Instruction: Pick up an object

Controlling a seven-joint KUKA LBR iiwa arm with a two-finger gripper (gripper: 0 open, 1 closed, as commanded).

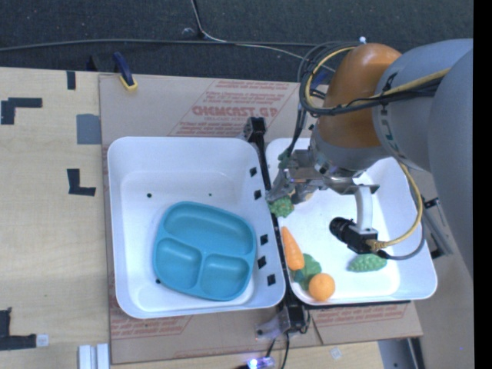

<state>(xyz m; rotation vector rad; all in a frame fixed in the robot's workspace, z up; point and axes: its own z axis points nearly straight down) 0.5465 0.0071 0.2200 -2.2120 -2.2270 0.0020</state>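
Gripper (290,194) over right bin (411,283), left edge, at green toy (281,206); jaw state indeterminate. Carrot (292,250) long axis near-vertical, tip toward gripper; orange ball (322,286) beside.

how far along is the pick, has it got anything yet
Done: the arm has reached into the right bin, with the hand low at its left wall, against a green leafy toy. In hand: nothing visibly lifted. Left: grasp and raise one; the carrot, orange ball and green piece lie untouched.

Two white bins (123,167), one blue tray (204,250), one carrot (292,250)
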